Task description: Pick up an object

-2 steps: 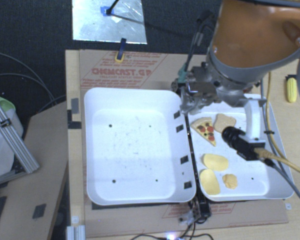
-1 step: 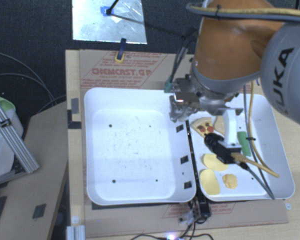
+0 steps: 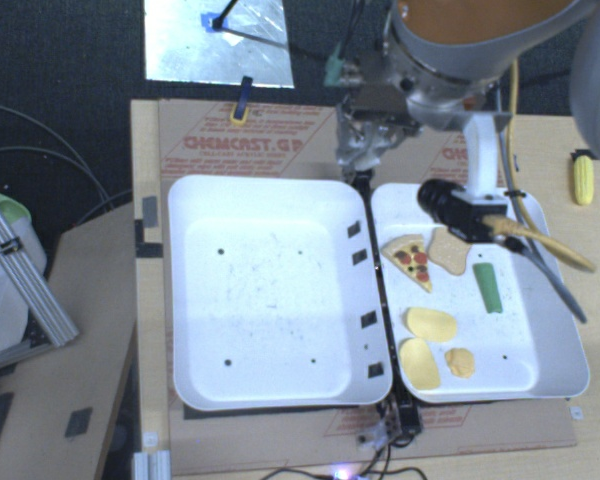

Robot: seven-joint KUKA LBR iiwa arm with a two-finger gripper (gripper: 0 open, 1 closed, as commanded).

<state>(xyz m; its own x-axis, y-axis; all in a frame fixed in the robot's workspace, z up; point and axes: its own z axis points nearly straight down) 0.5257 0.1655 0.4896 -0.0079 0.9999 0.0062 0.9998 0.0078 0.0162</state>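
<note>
Camera view, looking down at a slant: two shallow white plastic bins sit side by side on a cardboard sheet. The left bin [image 3: 260, 298] has a smooth, faintly scuffed floor. The right bin [image 3: 540, 368] holds a flat wedge of toy pizza [image 3: 411, 261], its tip aimed toward the lower right, beside a pale bread-shaped piece [image 3: 448, 253]. A slim green stick [image 3: 488, 288] lies with its long axis running top to bottom. Below them rest two glossy yellow ovals [image 3: 431, 323], one above the other, and a small lumpy orange-yellow piece [image 3: 460, 362]. The gripper [image 3: 360, 163] hangs above the far rim between the bins; whether it is clenched or released cannot be told.
</note>
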